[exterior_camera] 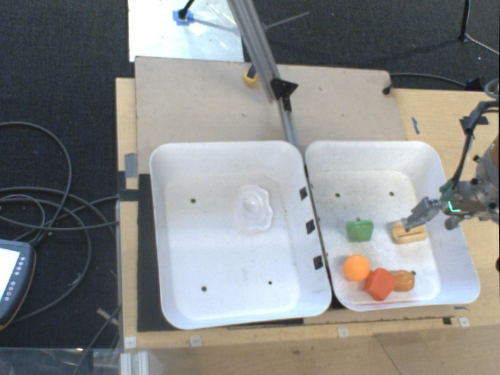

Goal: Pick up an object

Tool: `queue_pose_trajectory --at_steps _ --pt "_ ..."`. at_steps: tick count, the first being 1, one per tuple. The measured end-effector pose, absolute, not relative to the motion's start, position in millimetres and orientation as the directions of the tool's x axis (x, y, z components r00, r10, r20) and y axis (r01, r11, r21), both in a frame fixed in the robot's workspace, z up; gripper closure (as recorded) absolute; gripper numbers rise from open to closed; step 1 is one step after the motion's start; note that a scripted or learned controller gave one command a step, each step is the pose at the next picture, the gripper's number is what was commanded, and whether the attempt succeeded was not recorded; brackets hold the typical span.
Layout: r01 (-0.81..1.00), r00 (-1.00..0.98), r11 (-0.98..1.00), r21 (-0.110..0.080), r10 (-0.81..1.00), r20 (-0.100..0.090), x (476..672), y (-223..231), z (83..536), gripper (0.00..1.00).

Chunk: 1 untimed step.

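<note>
The right bin (453, 287) holds a tan wooden block (409, 233), a green pepper-like piece (359, 229), an orange ball (356, 268), a red block (380, 284) and a small orange-brown piece (404, 280). My gripper (416, 218) reaches in from the right edge and its tip sits just above the top left of the tan block, at or very close to it. Nothing is lifted off the bin floor. In the left bin (168, 287) lies a clear, whitish plastic piece (254, 207).
A grey pole (258, 41) slants down from the top to the divide between the bins. Black clips (310, 226) line the left rim of the right bin. Cables (47, 209) and a tablet (12, 276) lie on the floor at left.
</note>
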<state>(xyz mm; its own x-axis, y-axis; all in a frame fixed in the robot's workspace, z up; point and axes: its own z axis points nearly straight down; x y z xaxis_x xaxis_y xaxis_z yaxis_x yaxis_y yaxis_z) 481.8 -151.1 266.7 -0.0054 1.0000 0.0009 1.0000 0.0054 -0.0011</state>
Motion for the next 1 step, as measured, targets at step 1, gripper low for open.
queue_pose_trajectory --at_steps 1 --pt "1.0 -0.003 0.003 0.003 1.0 0.0 482.4 -151.2 268.0 0.0"
